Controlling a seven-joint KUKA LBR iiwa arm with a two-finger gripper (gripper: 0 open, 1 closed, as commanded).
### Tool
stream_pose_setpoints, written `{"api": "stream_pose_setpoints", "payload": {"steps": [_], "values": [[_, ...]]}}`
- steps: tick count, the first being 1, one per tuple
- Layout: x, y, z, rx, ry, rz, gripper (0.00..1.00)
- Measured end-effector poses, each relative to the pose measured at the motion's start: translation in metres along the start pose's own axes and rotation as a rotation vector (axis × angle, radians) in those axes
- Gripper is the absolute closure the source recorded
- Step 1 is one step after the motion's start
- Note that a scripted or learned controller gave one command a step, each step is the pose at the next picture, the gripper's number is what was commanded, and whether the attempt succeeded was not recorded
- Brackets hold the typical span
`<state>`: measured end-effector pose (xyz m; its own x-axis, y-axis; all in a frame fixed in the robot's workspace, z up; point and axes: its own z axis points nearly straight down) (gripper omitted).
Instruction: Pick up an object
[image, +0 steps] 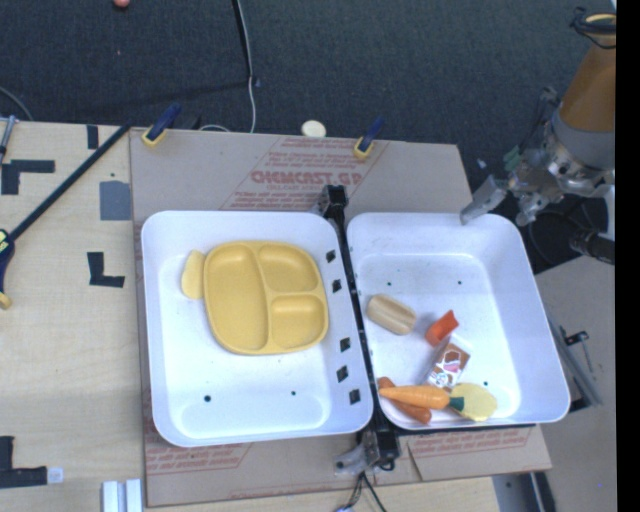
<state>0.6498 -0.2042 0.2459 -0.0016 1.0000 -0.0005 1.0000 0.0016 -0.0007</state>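
Yellow plastic fills the left bin (170, 400) — a divided tray (265, 297). In the right bin (505, 300) lie a bread roll (391, 315), a red piece (442, 326), a small carton (450, 365) and a carrot (415, 397). At that bin's far right corner hangs the gripper (505, 200), holding nothing — its opening cannot be told.

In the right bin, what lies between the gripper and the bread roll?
Nothing: the camera view shows bare white bin floor between the gripper, up at the bin's far right corner, and the bread roll.
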Motion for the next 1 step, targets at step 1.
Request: {"api": "stream_pose_setpoints", "payload": {"steps": [1], "values": [[0.0499,-0.0884,0.147,0.021,0.008,0.001,0.0]]}}
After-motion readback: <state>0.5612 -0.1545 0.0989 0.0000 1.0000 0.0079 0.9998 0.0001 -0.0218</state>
